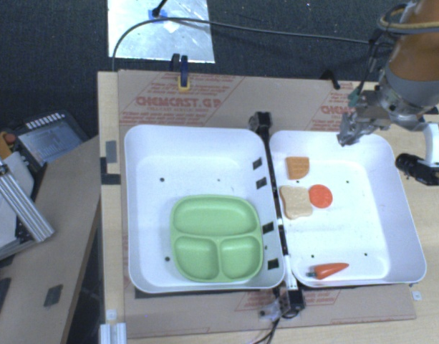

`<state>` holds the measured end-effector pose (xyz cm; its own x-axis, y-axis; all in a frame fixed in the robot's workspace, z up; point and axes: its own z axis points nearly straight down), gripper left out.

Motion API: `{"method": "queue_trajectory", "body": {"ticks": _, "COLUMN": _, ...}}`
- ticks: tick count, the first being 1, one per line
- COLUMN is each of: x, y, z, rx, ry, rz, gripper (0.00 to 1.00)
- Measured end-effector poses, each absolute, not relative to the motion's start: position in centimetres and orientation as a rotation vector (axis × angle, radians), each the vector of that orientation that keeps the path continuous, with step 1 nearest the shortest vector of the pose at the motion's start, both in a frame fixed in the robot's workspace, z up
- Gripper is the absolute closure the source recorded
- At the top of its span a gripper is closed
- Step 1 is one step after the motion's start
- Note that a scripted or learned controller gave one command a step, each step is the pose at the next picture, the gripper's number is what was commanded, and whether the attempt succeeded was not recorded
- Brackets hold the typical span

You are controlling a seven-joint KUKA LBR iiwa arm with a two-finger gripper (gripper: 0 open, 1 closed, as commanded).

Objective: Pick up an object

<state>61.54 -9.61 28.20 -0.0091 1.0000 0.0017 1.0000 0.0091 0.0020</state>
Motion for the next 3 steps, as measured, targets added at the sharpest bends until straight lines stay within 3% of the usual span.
{"method": "queue_trajectory", "body": {"ticks": 2, "x": 60.3, "y": 0.8, "z": 26.2, "rx": 2.212, "ry": 2.233, "rz": 0.003, "gripper": 1.00}}
{"method": "queue_trajectory", "body": {"ticks": 3, "x": 58.8, "y": 5.5, "z": 26.2, "rx": 2.212, "ry": 2.233, "rz": 0.003, "gripper": 1.00}}
